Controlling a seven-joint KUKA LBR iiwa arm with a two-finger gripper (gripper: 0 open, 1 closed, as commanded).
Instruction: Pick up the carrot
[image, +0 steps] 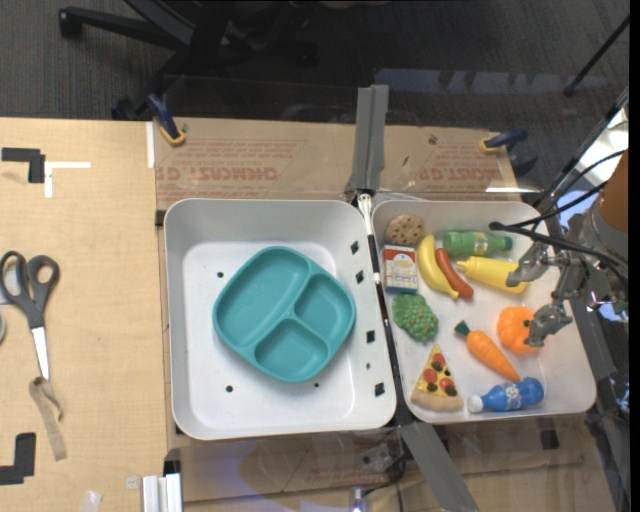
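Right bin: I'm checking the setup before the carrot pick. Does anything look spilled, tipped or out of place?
Nothing looks spilled or damaged. The carrot lies flat and unobstructed on the right bin floor, between the pizza slice and the orange pumpkin. The teal plate sits slightly rotated in the left bin, which is harmless.

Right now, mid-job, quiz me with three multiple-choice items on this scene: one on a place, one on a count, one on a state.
1. Where does the carrot lie?
A. In the right bin
B. On the teal plate
C. Beside the scissors

2. How many compartments has the teal plate?
A. Two
B. Three
C. Five

3. How does the claw stand to the carrot?
A. Clamped on it
B. Apart from it, over the orange pumpkin
C. Pressing it onto the pizza slice

Answers: 1 A, it rests on the right bin floor; 2 B, the ridges mark three; 3 B, nothing sits between its fingers, which flank the orange pumpkin.
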